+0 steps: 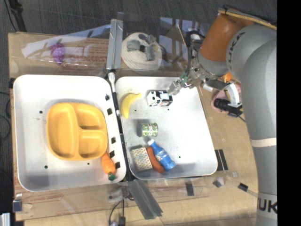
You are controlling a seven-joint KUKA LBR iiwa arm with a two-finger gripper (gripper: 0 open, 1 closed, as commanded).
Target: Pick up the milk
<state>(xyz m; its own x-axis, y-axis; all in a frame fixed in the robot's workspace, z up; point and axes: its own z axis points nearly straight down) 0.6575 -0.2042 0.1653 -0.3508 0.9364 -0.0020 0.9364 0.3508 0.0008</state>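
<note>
The milk (158,99), a small black-and-white carton lying on its side in the upper part of the right bin (197,140) with its long axis roughly left-right, sits just left of the gripper (178,86), whose small, blurred tips make its state impossible to tell.

Both bins (28,173) are white. The left one holds a yellow divided plate (77,130) and an orange carrot (108,165) with a green tip. In the right one, the milk carton (158,98) is white with black cow patches, the banana (127,103) is yellow, the small can (149,129) is green and white, the bottle (162,156) is blue with a white cap, and the sausage (155,161) is orange-red. The desk (230,140) is light brown. The arm (256,74) is grey with an orange band.
</note>
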